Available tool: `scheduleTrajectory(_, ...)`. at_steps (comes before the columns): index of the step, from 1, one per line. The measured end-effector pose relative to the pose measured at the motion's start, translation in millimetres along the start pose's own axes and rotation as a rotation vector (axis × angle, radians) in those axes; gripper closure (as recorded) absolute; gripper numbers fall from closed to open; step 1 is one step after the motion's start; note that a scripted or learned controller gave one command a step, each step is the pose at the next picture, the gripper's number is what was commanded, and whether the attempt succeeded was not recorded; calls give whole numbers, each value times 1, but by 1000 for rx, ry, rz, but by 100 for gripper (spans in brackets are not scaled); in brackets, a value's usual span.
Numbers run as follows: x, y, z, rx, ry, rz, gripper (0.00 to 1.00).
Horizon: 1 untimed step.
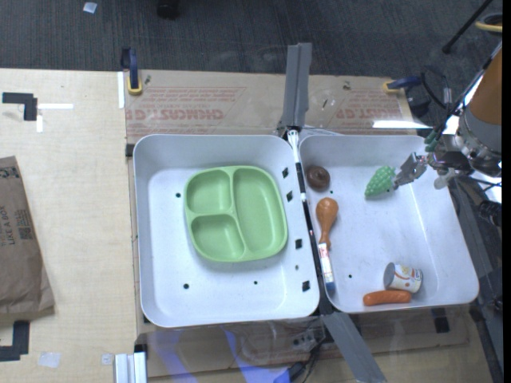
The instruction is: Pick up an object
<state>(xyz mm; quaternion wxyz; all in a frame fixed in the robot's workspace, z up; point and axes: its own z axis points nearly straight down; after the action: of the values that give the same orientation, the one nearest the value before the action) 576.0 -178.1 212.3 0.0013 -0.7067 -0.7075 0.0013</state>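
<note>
Far to the left of the jaws, on the pale wooden surface: a brown paper bag, lying flat at the frame's edge.

Still well left of the jaws, in the left bin: a green divided plate with three compartments, sitting near the middle.

Across the divider, in the right bin, closer to the jaws but apart from them: a small dark brown ring by the bin's left wall, and just below it a tan spoon-shaped piece with its round end up and its handle running along that wall.

Just left of the jaws, touching or almost touching (hard to say at this slant): a green knobbly piece, lying tilted on the bin floor near the far wall.

Below the jaws and well apart, near the bin's front edge: a small white cup on its side, and just beside it an orange carrot-like stick.

Jaws themselves low at the right bin's upper right, pointing left toward the green piece; cannot tell how far apart, and nothing seen gripped.

Right of the jaws: the grey arm.
</note>
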Motion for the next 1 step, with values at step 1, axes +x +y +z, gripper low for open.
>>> scheduleTrajectory(1,6,53,113,-1,0,4,0)
